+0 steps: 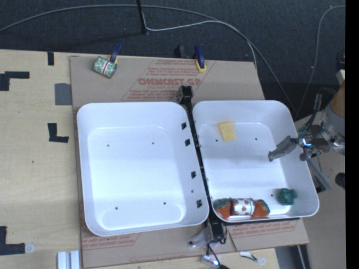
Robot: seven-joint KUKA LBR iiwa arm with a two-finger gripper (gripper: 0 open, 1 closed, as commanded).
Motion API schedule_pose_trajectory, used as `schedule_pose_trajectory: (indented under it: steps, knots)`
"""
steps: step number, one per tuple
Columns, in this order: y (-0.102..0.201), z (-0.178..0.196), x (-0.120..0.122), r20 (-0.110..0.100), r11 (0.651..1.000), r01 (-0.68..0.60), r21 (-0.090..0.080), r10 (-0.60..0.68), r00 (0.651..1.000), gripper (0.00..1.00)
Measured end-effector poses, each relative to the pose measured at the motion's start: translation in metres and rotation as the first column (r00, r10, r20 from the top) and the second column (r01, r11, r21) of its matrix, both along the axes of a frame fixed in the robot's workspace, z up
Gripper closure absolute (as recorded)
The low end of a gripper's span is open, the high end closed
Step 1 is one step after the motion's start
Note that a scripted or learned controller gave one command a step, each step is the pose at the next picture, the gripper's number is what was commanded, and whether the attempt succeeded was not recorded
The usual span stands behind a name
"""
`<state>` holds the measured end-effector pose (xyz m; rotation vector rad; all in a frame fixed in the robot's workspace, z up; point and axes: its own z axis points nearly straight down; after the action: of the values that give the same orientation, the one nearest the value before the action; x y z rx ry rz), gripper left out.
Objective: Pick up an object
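Along the right bin's [247, 114] near wall at lower right lie a red-and-white object [242, 207] and a green lump [287, 195]; a yellow piece [226, 131] sits farther up. The pincer [286, 149] hovers over the right rim holding nothing, jaw state unclear, and a descent on the wall-hugging objects could strike the rim.

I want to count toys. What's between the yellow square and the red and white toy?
Nothing: in the camera view only bare white bin floor separates the yellow square from the red and white toy.

Cardboard sheet [168, 80] with red lettering on the surface [28, 150], blue clamp [115, 52] and green roll [104, 66] at upper left, blue and yellow clamp [199, 59] at top centre, black cable [224, 24] across dark floor [67, 15], black tape marks [55, 133] at left
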<state>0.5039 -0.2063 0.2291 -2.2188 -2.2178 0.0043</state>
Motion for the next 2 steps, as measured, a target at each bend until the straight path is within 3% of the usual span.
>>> schedule_pose_trajectory:
  steps: [1,2]
  knots:
    - [0.0,0.002,0.001,0.005,1.0,-0.001,-0.001,0.001,1.0,0.0]
    - [-0.004,-0.06,0.001,-0.001,1.0,0.0,0.0,0.0,1.0,0.0]
